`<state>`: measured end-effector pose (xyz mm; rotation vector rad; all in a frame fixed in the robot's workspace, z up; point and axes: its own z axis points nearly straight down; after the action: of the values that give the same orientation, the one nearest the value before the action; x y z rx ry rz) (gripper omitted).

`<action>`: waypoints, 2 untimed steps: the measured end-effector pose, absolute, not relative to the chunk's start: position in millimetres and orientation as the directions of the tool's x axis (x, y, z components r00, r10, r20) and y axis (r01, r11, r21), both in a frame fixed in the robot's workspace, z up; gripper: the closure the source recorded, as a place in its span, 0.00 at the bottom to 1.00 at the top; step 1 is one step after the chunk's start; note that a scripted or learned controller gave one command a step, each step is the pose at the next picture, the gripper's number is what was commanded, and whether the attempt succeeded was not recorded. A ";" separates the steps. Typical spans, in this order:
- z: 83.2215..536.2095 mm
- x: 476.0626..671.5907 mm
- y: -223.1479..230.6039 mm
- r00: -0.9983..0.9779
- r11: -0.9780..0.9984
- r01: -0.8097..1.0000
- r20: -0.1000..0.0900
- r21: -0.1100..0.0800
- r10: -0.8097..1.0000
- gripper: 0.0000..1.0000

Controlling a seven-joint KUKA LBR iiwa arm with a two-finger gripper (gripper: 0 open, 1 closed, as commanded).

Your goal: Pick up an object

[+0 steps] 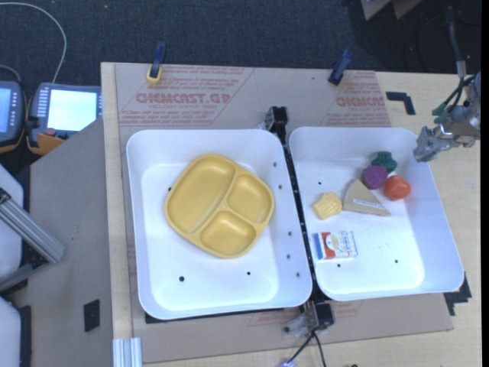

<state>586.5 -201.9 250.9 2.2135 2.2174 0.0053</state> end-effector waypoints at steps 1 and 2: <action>245.1 596.2 -141.5 -0.007 0.007 1.000 0.002 -0.001 1.000 1.00; 251.1 596.1 -80.8 -0.007 0.007 1.000 0.003 -0.001 1.000 1.00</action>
<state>596.1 -80.8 251.1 2.2153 2.2317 0.0023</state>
